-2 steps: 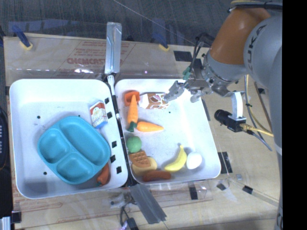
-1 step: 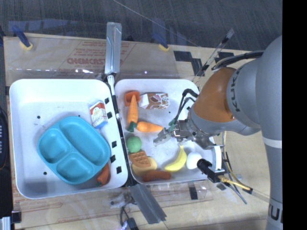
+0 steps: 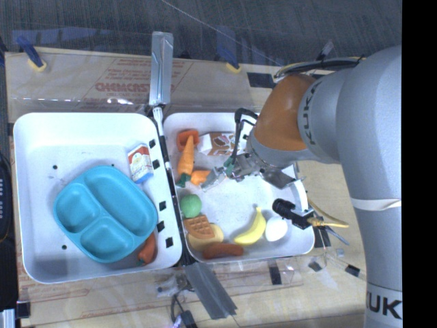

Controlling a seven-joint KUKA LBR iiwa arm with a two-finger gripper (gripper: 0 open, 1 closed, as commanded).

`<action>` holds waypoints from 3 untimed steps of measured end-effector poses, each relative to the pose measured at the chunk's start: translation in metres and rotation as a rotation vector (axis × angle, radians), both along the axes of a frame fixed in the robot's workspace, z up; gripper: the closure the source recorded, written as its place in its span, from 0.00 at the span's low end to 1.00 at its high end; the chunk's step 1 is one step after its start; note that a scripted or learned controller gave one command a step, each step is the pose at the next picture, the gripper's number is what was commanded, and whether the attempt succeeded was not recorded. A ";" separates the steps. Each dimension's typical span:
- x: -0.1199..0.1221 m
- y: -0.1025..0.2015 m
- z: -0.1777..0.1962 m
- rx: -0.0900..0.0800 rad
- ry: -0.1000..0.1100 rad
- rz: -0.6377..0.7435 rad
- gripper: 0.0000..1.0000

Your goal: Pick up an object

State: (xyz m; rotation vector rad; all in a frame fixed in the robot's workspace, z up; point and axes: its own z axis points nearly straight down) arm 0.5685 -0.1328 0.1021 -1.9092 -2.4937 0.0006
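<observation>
Grey and orange, the arm reaches from the right over the right bin, its gripper low among the toy food just right of the carrot; whether the gripper is open, closed or holding anything cannot be told from this angle. The left bin carries a blue divided tray and a small carton by the dividing wall. In the right bin, the likeliest targets crowd the left wall: the carrot, a green ball, a waffle. A banana and an egg lie nearer the front. Packed pieces could be nudged aside or wedged against the wall, spoiling a grasp. The bin's middle offers the most room.
</observation>
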 end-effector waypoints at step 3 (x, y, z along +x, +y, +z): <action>0.050 0.001 -0.001 0.001 0.005 -0.199 1.00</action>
